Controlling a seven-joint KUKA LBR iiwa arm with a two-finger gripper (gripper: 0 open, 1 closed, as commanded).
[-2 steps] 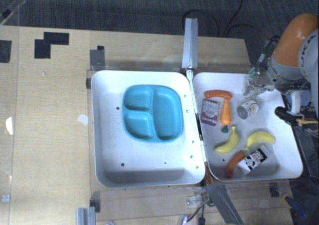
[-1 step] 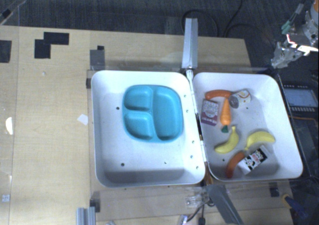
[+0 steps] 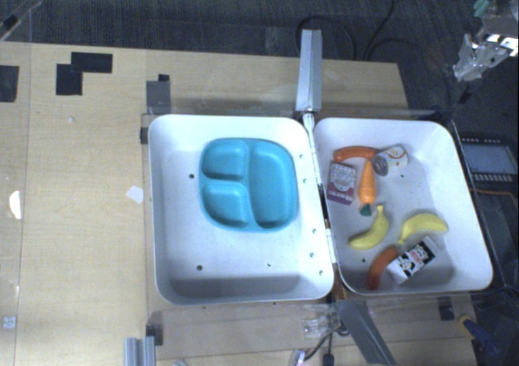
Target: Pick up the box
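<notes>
Bins first, from my seat: the left bin (image 3: pixel 166 218) carries just a blue tray (image 3: pixel 247 183), so nothing to pick there. The right bin (image 3: pixel 466 194) holds everything else, and I count 2 candidates. A pink box (image 3: pixel 342 182) lies flat near the dividing wall, just beside a carrot (image 3: pixel 366 180), with its long axis running roughly far to near. A black-and-white box (image 3: pixel 413 259) lies by the near wall on a diagonal, touching an orange sausage-like piece (image 3: pixel 381 267) and close under a banana (image 3: pixel 422 227).

The gripper (image 3: pixel 485 54) hangs off past the bin's far right corner, well apart from both. It is too small and blurred for me to tell whether it is open or closed; I see nothing in it. Either box lies leftward and nearer to the camera from it.
</notes>
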